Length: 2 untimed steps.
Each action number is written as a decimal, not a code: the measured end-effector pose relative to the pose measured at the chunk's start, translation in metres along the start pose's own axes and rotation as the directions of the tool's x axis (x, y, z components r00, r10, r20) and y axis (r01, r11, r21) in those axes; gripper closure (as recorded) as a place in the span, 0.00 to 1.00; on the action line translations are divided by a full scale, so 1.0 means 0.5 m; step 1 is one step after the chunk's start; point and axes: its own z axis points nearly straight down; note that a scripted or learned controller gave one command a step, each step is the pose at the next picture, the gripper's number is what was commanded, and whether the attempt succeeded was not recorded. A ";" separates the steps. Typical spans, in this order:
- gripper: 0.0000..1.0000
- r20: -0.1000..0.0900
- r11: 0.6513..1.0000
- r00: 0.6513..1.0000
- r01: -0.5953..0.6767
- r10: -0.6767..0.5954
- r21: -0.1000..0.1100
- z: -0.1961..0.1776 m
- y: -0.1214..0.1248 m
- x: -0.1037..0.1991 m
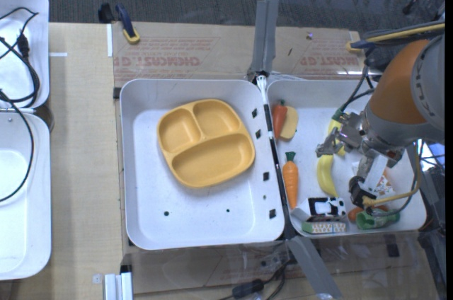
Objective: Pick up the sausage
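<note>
Gripper (338, 141) low over right bin (315, 84), at far end of banana (325, 177); released or clenched cannot be told. Sausage (355, 213) likely the small orange-brown piece at near right of that bin, mostly hidden under the wrist; not certain. Crowded there: green item (376, 219) just right of it, black-and-white toy (327, 206) just left, flat grey-green packet (323, 226) against near wall. Carrot (290, 178) along left wall, orange-and-yellow fruit piece (286, 120) farther back by same wall. Banana between carrot and wrist, lying near-to-far. Bare floor mainly in far part of right bin, plus a narrow strip between carrot and banana. Left bin (141, 171) with yellow divided plate (205, 143) about mid-floor, turned at a slant, apart from all walls; wide bare floor near and left of plate. Blue-handled clamp (126, 22) on cardboard (184, 54) beyond left bin.
</note>
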 end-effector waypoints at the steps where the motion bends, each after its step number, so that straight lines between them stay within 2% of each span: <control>1: 0.00 0.000 0.999 0.999 0.045 -0.045 0.000 -0.014 -0.084 -0.060; 2: 0.00 0.000 0.998 0.998 -0.059 0.059 0.002 0.082 -0.106 -0.024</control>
